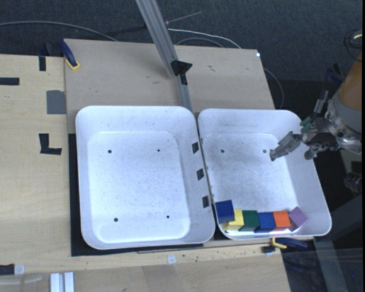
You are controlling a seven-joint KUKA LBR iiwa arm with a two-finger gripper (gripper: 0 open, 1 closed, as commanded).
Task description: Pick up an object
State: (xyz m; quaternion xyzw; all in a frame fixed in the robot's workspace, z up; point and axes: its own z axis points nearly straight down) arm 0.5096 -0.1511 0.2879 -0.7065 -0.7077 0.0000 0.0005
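Observation:
Several small blocks lie in a row along the front wall of the right bin (255,123): a blue block (224,210), a yellow one (235,222), a green one (250,219), another blue one (266,221), an orange one (281,219) and a purple one (297,215). My gripper (290,154) hangs over the bin's right side, well behind the row. Its fingers are spread open and hold nothing. One finger (282,147) points left and down toward the bin floor.
The left bin (85,126) sits beside the right one, with black clips along the shared wall. A slanted metal rail (159,29) rises behind the bins. A blue and yellow clamp (289,244) sits at the front edge.

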